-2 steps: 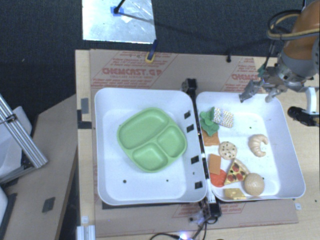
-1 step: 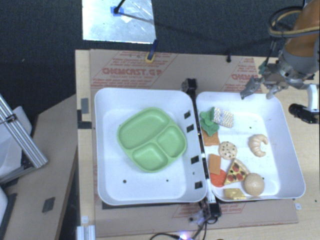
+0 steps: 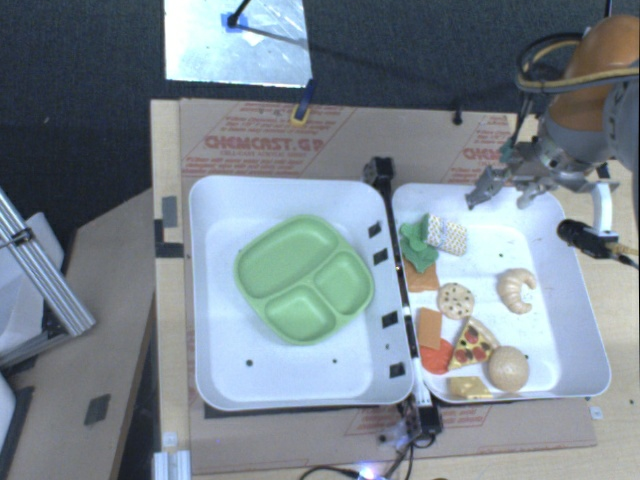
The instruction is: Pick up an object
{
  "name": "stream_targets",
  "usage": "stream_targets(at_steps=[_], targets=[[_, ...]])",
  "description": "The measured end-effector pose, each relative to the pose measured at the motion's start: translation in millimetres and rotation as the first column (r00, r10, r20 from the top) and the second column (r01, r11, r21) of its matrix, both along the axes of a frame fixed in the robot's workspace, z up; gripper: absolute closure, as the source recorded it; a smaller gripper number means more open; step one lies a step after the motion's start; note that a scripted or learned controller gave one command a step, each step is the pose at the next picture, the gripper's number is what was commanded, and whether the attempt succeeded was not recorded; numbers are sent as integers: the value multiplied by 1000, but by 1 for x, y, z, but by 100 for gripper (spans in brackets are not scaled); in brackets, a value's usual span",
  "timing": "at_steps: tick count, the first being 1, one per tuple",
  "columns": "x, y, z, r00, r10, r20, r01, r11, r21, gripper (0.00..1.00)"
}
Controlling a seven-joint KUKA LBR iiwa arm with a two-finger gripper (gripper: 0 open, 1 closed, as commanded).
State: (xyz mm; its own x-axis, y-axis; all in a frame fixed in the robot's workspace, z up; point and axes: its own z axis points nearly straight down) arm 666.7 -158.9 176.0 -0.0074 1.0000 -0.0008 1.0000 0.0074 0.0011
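Hovering with fingers spread and holding nothing, the tool (image 3: 505,193) stood above the far edge of the right white bin (image 3: 572,268), the tan plastic croissant (image 3: 517,289) lying nearer the camera.

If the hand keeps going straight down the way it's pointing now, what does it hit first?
Probably bare floor at the back of the right bin. The hand hangs over that far edge with nothing directly beneath; the nearest item, the white mesh piece, sits to its left. Height is hard to judge from this slanted view.

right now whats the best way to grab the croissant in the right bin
Judging by its pose, come straight down and pinch the croissant across its thick middle. It lies flat and apart from the cookie and bun, so fingers have room on both sides.
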Motion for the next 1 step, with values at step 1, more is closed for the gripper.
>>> stream_targets(at_steps=[1], targets=[[0, 2, -41, 1000, 0, -1, 0, 1000, 0, 0]])
